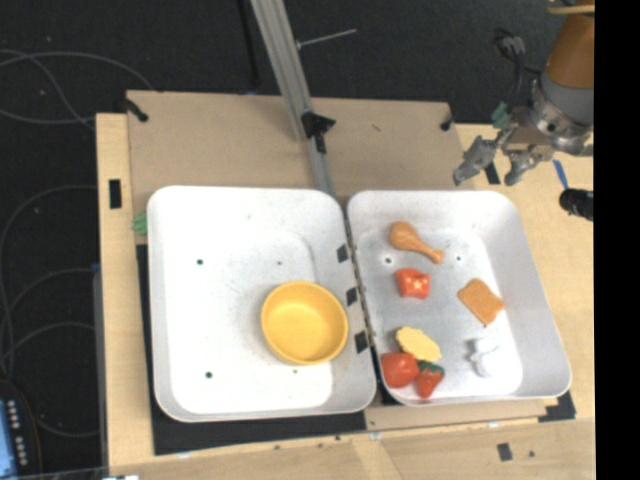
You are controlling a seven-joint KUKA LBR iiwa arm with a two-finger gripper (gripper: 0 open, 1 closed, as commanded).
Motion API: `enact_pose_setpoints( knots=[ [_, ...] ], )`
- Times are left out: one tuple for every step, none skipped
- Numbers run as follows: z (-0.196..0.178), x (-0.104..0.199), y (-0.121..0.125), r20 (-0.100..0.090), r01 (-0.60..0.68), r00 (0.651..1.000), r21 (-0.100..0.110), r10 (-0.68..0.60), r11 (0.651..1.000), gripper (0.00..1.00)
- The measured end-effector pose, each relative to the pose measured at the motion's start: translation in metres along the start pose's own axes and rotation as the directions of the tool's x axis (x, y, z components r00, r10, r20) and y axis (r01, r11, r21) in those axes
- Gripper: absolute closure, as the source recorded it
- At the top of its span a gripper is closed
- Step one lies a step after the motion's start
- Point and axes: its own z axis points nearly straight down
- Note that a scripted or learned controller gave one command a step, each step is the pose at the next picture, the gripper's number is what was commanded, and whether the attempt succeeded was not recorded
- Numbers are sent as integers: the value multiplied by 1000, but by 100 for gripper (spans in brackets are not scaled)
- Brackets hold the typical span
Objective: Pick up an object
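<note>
- The gripper (492, 168) hangs at the upper right of the camera view, over the bench just beyond the far edge of the right bin (520, 238).
- Its two fingers point down and stand apart with a clear gap; nothing is between them.
- The arm (572, 58) comes in from the right, its orange band above the grey wrist.
- The right bin holds seven small things, all lying on its floor and none touching the gripper.
- A drumstick (413, 241) lies near the far side, its thin end pointing right.
- A red block (413, 284) sits just below the drumstick, apart from it.
- An orange slab (481, 301) lies to the right of the red block, tilted.
- A yellow piece (418, 344) rests toward the near left corner.
- A tomato (399, 369) sits just below the yellow piece, touching or nearly touching it.
- A strawberry (430, 379) lies right beside the tomato, against the near wall.
- A white piece (483, 356) lies near the right of the near side, hard to make out against the bin.
- The left bin (200, 228) holds a yellow bowl (303, 322), upright, near its right wall.
- A metal post (283, 58) slants up from between the bins toward the top.
</note>
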Motion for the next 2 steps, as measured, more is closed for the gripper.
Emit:
enact_pose_setpoints(
  knots=[
    [0, -1, 0, 3, 0, 1000, 1, 0, 1000, 0],
    [58, -5, 2, 4, -3, 1000, 1, 3, 1000, 0]
  ],
)
